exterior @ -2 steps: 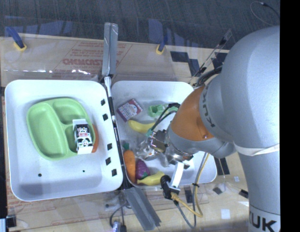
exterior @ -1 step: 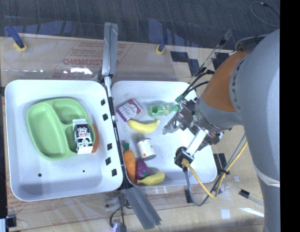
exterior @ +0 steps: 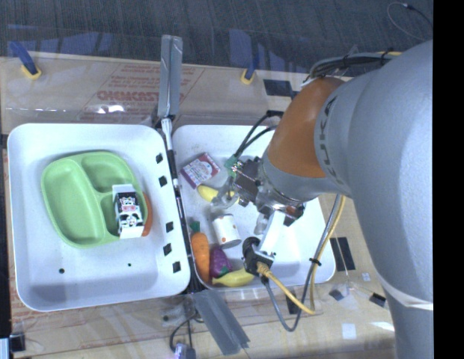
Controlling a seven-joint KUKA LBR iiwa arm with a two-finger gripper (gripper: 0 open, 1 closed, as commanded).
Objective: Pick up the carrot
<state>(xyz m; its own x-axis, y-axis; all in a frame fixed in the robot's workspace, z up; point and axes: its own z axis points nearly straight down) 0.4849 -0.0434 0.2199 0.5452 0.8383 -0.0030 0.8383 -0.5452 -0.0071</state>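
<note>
Carrot (exterior: 200,253) hard against left wall of right bin (exterior: 217,137), claw (exterior: 230,189) over bin middle, open or closed unclear.

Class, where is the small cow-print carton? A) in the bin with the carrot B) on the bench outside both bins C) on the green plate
C: the carton rests on the green plate, inside the bin on the view's left.

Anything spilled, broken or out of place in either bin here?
Nothing stands out. The carrot lies whole against the left wall of the right bin, among other loose items. A small carton rests on the green plate in the left bin. No spill or damage shows.
</note>
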